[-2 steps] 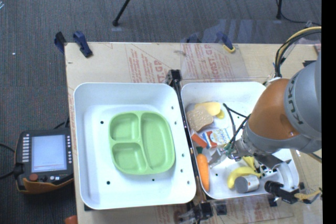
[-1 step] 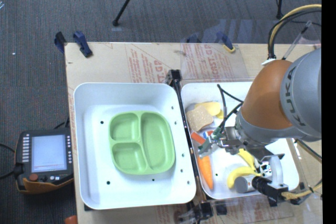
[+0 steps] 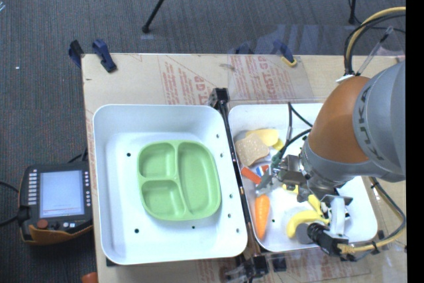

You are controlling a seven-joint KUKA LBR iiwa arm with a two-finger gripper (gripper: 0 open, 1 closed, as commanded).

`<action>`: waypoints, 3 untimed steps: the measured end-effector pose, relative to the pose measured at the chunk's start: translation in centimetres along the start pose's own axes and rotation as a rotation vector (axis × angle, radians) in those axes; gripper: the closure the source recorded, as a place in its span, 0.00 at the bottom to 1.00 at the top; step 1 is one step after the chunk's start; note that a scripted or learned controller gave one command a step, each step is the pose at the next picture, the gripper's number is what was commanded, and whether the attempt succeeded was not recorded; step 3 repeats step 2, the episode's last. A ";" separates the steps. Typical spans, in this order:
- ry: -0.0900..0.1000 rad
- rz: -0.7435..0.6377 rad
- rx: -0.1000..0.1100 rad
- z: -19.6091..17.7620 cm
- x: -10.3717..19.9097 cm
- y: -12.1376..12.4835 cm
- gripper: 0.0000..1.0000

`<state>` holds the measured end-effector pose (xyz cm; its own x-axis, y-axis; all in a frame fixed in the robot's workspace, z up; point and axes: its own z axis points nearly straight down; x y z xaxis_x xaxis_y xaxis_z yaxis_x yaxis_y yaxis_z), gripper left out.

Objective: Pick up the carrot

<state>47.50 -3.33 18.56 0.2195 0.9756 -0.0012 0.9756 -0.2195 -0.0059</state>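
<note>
Dark carpet lies around the counter (image 3: 165, 76). At the left wall of the right bin (image 3: 301, 113) lies the carrot (image 3: 262, 215), apart from the arm. It looks light, hard and smooth. Grab its fat middle.

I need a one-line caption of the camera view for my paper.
KUKA arm reaching into the right bin near the carrot; green divided plate in the left bin.

We see even, moderately bright overhead light | soft shadows | mild glare on the white bins (image 3: 106, 142) | slight overall softness, floor dim toward 12 o'clock.
</note>
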 end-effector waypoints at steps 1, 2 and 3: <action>-0.001 0.157 0.007 9.6 -5.6 1.0 0.00; 0.001 0.154 0.010 8.6 -5.5 1.0 1.00; 0.001 0.154 0.010 8.6 -5.5 1.0 1.00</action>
